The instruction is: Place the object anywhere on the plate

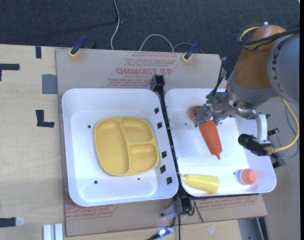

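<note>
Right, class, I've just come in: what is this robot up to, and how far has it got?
A grey and orange arm reaches into the right bin, its gripper down at the top end of an orange carrot. I cannot tell whether it has hold of it. A yellow bottle and a small orange-capped item lie nearby. The yellow divided plate sits in the left bin, nothing on it yet.

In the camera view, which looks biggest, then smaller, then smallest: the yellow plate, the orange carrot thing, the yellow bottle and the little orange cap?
1. Yellow plate, by far the biggest.
2. Orange carrot-shaped thing.
3. Yellow bottle, close to the carrot in size, so that order is unsure.
4. Little orange cap, smallest.
</note>
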`<state>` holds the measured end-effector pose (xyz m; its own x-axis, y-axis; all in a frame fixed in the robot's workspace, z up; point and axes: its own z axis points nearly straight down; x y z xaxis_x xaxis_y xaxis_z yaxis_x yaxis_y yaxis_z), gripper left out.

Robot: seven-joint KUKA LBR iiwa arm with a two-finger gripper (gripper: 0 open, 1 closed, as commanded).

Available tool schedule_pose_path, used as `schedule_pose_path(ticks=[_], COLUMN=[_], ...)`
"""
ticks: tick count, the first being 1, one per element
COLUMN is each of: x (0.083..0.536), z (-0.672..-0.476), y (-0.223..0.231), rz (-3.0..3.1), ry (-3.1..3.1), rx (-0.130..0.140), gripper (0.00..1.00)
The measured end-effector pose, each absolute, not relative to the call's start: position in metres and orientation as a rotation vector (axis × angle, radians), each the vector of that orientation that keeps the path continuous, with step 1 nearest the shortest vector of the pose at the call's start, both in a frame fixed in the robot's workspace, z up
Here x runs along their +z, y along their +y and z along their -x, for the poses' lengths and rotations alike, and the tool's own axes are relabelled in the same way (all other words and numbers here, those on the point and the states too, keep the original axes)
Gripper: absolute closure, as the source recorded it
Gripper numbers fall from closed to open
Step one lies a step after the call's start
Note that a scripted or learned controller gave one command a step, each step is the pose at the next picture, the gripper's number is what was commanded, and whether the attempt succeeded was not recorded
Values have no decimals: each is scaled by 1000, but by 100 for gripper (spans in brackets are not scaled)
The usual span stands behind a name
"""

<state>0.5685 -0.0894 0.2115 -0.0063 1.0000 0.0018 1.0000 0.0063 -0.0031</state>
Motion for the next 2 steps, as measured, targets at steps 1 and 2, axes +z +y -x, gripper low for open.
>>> schedule_pose_path(ticks=[1,2], x=[215,224], z=[-554,-544], y=[-32,21], rz=[2211,2211], ry=[-2227,-2228], rx=[0,0], gripper=[100,100])
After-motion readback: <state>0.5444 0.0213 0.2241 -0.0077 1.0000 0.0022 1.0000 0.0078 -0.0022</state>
